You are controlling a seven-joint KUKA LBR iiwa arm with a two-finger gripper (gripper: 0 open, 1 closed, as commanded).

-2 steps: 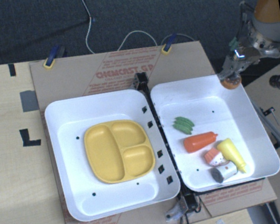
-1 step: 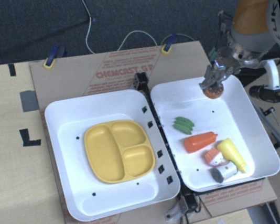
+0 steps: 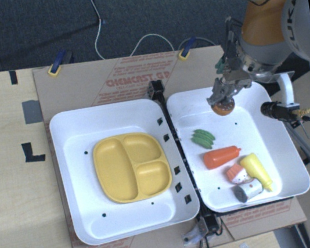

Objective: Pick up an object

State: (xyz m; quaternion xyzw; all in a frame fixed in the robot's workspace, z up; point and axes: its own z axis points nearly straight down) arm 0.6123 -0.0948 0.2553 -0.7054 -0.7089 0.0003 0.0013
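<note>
Fingers: closed on a small round orange-brown object (image 3: 222, 107); the object sits between the fingertips at the lower end of the gripper (image 3: 222, 102).
Held object, appearance: rounded, orange-brown, darker on top; partly covered by the fingers, so its exact kind cannot be told.
Held object, location: over the upper part of the right bin (image 3: 276, 147), near the bin's back wall; whether it touches the bin floor cannot be told.
Gripper: dark grey, pointing down and slightly toward the left of the view.
Arm: grey with an orange band (image 3: 267, 4) above the wrist; enters from the upper right corner and slants down to the right bin. Cables loop around the orange section.
Right bin, other contents: green item (image 3: 203, 137) near the centre; orange carrot-shaped item (image 3: 221, 156) just below it; yellow bottle-shaped item (image 3: 257, 171), small pink-and-white item (image 3: 237, 174) and grey item (image 3: 248, 191) clustered at the lower right, close together or touching.
Left bin (image 3: 73, 163): holds a yellow divided plate (image 3: 131, 167) with three compartments, lying flat near the centre.
Base: both bins rest side by side on a cardboard sheet (image 3: 129, 77) on the bench.
</note>
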